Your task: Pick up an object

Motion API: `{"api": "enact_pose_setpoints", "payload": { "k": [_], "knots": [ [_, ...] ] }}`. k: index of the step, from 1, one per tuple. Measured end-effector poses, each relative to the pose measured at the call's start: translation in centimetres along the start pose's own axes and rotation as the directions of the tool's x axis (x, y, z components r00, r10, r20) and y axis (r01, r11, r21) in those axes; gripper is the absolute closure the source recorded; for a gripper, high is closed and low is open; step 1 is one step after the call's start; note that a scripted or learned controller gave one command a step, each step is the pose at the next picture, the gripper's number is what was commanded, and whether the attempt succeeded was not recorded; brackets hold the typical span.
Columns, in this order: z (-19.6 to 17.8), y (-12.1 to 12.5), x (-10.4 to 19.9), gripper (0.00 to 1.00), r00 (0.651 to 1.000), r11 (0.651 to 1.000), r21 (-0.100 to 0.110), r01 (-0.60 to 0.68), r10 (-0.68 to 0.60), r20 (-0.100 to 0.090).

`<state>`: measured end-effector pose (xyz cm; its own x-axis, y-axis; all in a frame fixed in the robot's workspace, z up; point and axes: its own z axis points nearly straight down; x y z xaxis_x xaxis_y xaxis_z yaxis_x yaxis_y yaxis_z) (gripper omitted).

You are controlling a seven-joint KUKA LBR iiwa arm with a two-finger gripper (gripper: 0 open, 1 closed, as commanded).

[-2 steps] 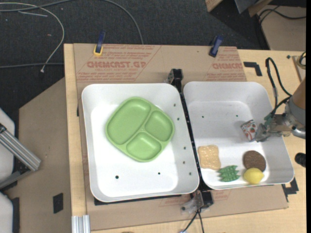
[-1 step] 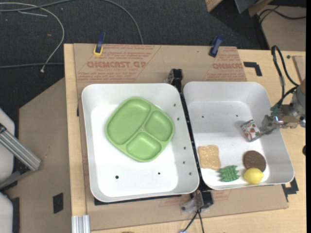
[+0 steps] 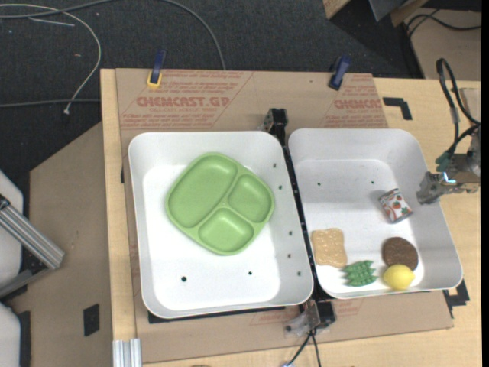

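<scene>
Gripper (image 3: 432, 187) sits at the right bin (image 3: 359, 147) rim, can't tell its state (too small). Nearest pick: small patterned can (image 3: 394, 205), lying tilted just beside it. Center over the can, descend straight, keep off the bin wall.

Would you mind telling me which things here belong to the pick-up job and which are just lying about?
For the job:
- hand at the right bin's far edge
- small patterned carton
- brown cookie
- yellow lemon
- green leafy toy
- tan cracker

Lying about:
- green divided plate in the left bin
- blue clamps
</scene>
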<state>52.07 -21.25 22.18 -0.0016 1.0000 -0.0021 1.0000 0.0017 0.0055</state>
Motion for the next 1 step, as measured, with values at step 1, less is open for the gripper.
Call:
{"api": "enact_pose_setpoints", "payload": {
  "k": [1],
  "knots": [
    [0.28,1.57,6.05,1.0,1.0,1.0,0.006,0.005,-0.005,-0.005]
  ]
}}
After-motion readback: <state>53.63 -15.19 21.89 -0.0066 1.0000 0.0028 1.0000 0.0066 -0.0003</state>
